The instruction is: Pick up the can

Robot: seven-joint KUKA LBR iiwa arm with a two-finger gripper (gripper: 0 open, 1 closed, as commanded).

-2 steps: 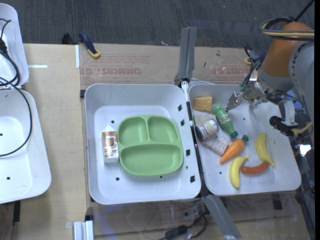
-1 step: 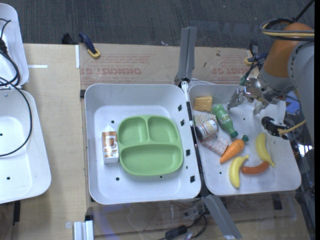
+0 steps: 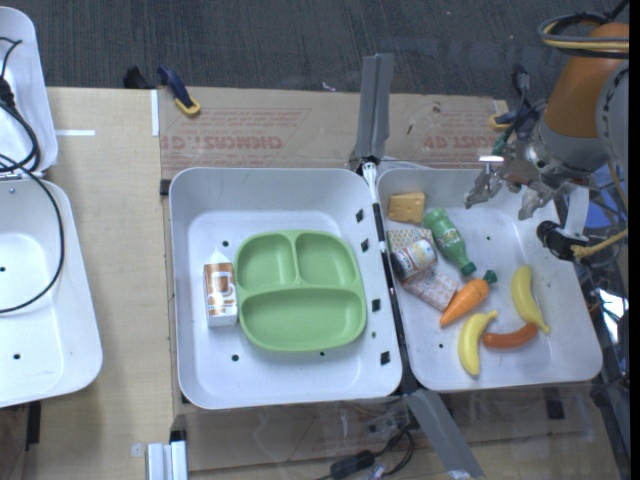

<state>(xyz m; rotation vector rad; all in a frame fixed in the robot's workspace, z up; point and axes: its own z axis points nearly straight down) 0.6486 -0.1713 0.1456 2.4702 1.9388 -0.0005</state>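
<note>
The can [image 3: 414,257] is small and silver with a printed label. It lies on its side at the left of the right bin [image 3: 560,363], between a green bottle [image 3: 449,238] and the bin's left wall. My gripper [image 3: 505,196] hangs over the bin's far right corner, well up and to the right of the can. Its two fingers are spread open with nothing between them.
Around the can lie a tan biscuit [image 3: 406,207], a patterned packet [image 3: 430,287], a carrot [image 3: 464,301], two bananas [image 3: 527,297], [image 3: 473,341] and a red chili [image 3: 510,337]. The left bin [image 3: 190,268] holds a green divided plate [image 3: 299,290] and a small carton [image 3: 220,293].
</note>
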